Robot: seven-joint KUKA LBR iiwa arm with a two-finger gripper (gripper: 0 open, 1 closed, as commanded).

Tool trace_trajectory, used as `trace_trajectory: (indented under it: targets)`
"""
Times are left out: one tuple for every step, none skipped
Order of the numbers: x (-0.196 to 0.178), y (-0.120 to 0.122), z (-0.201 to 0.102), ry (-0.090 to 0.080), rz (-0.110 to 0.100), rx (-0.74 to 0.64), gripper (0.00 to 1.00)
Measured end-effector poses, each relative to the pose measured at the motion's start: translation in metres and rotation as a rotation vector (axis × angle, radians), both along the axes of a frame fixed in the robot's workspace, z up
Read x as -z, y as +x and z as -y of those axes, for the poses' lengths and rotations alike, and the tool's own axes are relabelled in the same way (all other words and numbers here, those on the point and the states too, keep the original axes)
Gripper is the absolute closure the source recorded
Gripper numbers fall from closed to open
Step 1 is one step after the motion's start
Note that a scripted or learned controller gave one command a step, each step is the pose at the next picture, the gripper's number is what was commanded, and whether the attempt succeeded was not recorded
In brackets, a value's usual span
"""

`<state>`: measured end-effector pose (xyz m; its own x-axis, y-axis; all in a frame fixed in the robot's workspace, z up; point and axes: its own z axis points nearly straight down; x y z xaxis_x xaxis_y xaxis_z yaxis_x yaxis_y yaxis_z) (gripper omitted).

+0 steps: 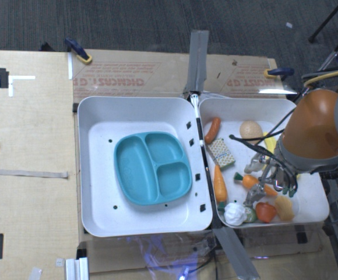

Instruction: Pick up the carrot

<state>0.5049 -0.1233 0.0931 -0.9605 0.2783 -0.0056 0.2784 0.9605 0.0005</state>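
Note:
The carrot (219, 184) is a long orange piece lying along the left wall of the right bin (309, 214), pointing toward the front. My gripper (254, 182) hangs low over the middle of that bin, to the right of the carrot and apart from it. Its fingers (254, 168) stand spread and open. A small round orange piece with a green end (248, 181) lies on the bin floor between them, and they are not closed on it.
The right bin also holds a sausage (212, 129), an egg (251, 129), a speckled cracker (221, 153), a white garlic bulb (235, 213), a red tomato (266, 212) and a tan piece (285, 207). A blue divided plate (153, 168) sits in the left bin (93, 156).

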Motion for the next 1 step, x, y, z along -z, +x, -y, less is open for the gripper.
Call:
trace_trajectory:
  targets:
    - [-0.0038, -0.0204, 0.0068, -0.003, 0.017, 0.322, 0.00]
